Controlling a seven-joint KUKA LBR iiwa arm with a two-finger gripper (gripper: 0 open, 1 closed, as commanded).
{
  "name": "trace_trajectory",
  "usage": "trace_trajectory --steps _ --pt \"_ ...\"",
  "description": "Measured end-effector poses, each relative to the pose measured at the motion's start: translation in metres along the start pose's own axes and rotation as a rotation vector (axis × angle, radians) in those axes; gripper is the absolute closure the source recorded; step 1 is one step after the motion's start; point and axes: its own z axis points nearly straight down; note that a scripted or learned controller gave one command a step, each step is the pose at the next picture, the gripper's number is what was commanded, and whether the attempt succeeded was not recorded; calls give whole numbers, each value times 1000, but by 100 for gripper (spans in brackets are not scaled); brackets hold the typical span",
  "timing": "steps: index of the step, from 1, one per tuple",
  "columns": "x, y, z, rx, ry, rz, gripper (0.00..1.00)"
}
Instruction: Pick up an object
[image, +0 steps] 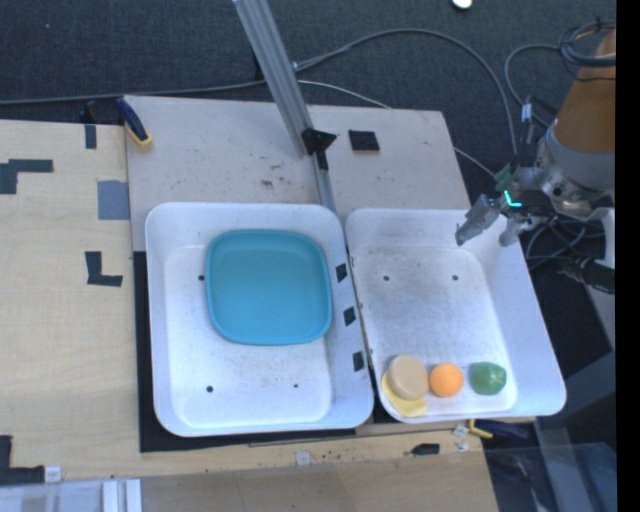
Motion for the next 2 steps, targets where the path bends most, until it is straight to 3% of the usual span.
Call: trace_trajectory --steps 1,2 --pt "0 0 0 0 0 0 0" --pt "5 0 62 5 1 0 0"
